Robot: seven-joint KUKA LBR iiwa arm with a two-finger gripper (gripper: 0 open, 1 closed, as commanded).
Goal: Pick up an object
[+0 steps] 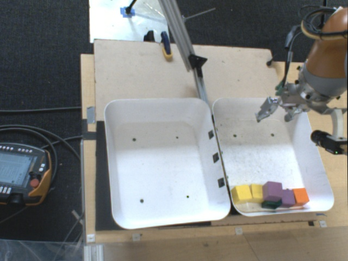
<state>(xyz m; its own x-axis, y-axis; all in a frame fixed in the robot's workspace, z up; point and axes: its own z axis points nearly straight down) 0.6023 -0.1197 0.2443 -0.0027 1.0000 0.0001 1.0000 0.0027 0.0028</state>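
Blocks lie bunched along the near wall of the right bin (315,162), well below the jaws and apart from them: two yellow blocks (248,193), a purple block (273,190) beside a smaller purple one (287,197), a dark green block (271,204) and an orange block (300,196). The gripper (278,109) hangs over that bin's far end; whether its jaws stand apart or together cannot be told, and nothing shows between them. Left of the jaws sits the left bin (117,145). A teach pendant (22,173) lies far left; no writing is readable.
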